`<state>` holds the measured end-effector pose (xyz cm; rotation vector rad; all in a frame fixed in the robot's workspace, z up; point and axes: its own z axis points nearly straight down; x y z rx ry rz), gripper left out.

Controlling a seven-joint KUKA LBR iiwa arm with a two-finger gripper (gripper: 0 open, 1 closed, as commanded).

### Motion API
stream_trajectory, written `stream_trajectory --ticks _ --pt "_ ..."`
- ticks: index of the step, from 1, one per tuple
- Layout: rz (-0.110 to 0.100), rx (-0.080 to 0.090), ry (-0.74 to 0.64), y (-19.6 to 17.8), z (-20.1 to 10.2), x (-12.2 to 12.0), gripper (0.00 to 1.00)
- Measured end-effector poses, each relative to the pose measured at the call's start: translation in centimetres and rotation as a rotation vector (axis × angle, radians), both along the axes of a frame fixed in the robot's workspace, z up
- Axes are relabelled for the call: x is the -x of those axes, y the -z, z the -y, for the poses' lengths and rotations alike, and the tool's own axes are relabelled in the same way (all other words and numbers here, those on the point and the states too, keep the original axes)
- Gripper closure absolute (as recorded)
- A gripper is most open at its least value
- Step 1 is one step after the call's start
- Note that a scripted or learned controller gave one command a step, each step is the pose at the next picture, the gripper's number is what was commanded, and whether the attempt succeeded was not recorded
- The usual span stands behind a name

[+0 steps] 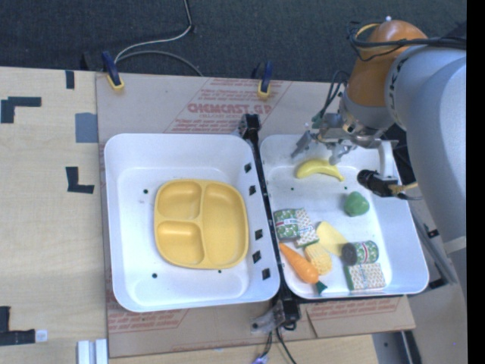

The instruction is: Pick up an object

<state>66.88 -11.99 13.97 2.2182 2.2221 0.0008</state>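
Observation:
My gripper (318, 152) hangs over the far end of the right bin (402, 226), open, with its fingers (301, 147) spread apart. A yellow banana (319, 171) lies on the bin floor just below the fingertips, and nothing is held between them. Further toward the front lie a green round fruit (355, 203), a green and white packet (293, 224), an orange carrot (298, 262), a yellow corn piece (324, 247), a small can (361, 252) and a small printed box (367, 277).
The left bin (129, 173) holds a yellow divided plate (201, 223). The two bins are joined by black clips (249, 125) along their shared wall. The grey arm with its orange band (383, 63) comes in from the upper right over the right bin's far corner.

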Motion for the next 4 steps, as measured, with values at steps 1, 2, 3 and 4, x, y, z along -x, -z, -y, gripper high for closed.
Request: stream_trajectory --ticks 1,2,3,4 --pt "0.015 0.01 0.0 4.5 -0.2 -0.5 0.0" --pt "0.023 0.013 -0.002 3.4 -0.2 -0.6 1.0" --pt "0.021 0.013 -0.002 3.5 -0.2 -0.6 0.0" --pt "0.0 0.0 0.001 5.4 1.4 1.5 0.0"
